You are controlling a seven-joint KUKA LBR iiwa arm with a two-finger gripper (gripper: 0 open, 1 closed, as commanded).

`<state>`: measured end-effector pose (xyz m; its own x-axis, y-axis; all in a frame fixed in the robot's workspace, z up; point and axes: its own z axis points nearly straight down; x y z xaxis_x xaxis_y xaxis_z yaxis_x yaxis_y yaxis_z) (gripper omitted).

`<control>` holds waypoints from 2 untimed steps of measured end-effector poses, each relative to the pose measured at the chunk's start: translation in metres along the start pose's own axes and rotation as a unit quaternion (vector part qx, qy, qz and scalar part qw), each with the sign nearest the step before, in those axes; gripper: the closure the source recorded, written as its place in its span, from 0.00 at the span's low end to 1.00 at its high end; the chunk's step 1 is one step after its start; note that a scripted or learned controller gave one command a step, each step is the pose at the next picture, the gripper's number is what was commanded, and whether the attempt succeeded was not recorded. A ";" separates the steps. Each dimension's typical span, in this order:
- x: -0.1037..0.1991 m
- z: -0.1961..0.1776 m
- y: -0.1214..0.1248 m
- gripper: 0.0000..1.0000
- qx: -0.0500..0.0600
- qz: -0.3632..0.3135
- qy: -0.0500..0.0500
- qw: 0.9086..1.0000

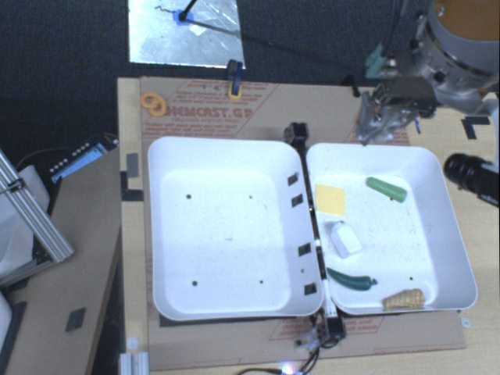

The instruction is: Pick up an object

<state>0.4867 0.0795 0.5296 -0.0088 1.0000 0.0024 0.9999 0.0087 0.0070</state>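
The grey arm with orange band (pixel 461 30) is cut by the top and right edges; the black cylinder (pixel 473 176) is cut by the right edge.

- The bench (pixel 94 209) is pale wood, with a printed cardboard sheet (pixel 258 104) laid flat on it.
- Two shallow white bins sit side by side on the sheet, touching along a clipped seam: the left bin (pixel 168 233) and the right bin (pixel 449 233).
- A roll of orange tape (pixel 153 104) lies on the sheet's far left corner.
- A yellow-and-blue clamp (pixel 234 80) grips the sheet's far edge.
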 end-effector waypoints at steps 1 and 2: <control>0.052 0.090 -0.001 1.00 0.006 0.000 -0.001 1.000; 0.116 -0.011 0.001 1.00 -0.002 -0.001 0.002 1.000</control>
<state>0.4862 0.1958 0.5406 -0.0111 0.9999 0.0062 0.9999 0.0111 0.0115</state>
